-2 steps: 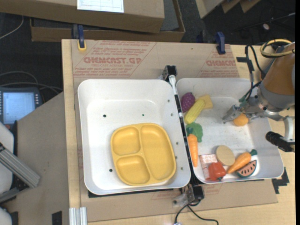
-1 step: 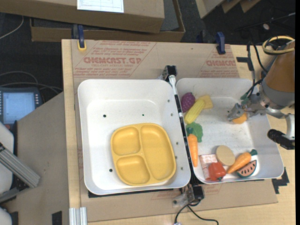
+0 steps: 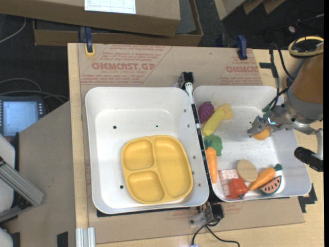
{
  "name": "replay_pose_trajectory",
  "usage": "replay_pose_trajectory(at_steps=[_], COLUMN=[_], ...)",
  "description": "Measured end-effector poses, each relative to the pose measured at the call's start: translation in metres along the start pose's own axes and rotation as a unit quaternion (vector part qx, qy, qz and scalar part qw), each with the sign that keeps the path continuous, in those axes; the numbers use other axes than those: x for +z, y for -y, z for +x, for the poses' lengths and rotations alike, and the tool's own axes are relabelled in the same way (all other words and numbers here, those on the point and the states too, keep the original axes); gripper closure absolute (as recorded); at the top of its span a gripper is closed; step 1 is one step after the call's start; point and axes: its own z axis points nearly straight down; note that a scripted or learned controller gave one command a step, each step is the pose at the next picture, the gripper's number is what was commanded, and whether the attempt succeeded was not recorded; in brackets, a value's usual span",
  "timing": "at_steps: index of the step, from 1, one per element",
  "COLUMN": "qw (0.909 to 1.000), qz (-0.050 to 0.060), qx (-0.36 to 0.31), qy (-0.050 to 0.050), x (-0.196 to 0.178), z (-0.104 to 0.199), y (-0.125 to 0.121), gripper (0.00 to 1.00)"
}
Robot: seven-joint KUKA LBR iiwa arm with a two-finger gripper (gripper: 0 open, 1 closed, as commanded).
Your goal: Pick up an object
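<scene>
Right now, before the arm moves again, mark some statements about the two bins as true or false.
1. The yellow divided tray lies in the left bin. True.
2. The corn cob lies in the left bin. False: it lies in the right bin, next to the purple grapes.
3. The gripper is over the right bin, by a small orange thing. True.
4. The watermelon slice sits on the yellow tray. False: it lies at the right bin's near corner, beside a carrot.
5. A carrot lies along the right bin's left wall. True.
</scene>
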Motion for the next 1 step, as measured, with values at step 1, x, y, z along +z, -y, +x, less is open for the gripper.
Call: replay_pose_trajectory(at_steps=[1], qw=[1.0000], qz=[-0.004], qx=[-0.002], qy=[0.002], x=[-0.0484], z=[0.0668], y=[-0.0230], gripper=[1.00])
